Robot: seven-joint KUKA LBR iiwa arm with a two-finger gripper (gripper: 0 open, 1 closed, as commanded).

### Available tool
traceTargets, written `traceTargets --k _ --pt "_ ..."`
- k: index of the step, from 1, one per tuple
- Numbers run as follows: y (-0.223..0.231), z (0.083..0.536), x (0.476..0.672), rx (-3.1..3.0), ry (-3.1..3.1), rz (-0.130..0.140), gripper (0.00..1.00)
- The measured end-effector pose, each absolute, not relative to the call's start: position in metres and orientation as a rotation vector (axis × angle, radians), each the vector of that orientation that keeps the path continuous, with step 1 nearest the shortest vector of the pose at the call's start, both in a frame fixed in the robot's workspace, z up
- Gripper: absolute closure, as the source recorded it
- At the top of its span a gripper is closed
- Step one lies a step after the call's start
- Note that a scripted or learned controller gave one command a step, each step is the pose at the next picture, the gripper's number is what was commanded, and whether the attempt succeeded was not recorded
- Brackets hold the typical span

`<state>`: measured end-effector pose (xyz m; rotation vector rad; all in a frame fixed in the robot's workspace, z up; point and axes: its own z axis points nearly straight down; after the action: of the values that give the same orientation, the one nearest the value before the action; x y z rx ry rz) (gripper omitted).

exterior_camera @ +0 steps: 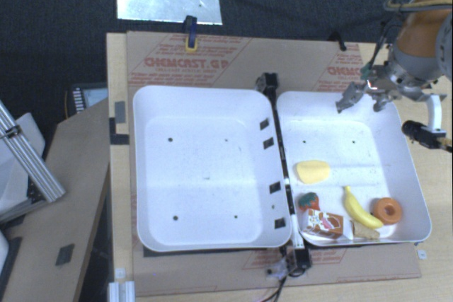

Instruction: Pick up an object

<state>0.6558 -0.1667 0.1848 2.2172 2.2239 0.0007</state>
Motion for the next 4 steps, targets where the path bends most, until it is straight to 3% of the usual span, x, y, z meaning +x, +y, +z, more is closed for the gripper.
traceTargets --k 1,2,3,4 --pt "-0.093 0.079 0.668 2.213 2.236 0.001 0.00" --pt "-0.099 0.096 0.670 2.211 2.226 0.006 1.00" --pt "-0.003 0.192 0.671 2.203 2.233 0.017 1.00" --pt "0.041 0.184 0.631 2.213 2.232 0.000 1.00"
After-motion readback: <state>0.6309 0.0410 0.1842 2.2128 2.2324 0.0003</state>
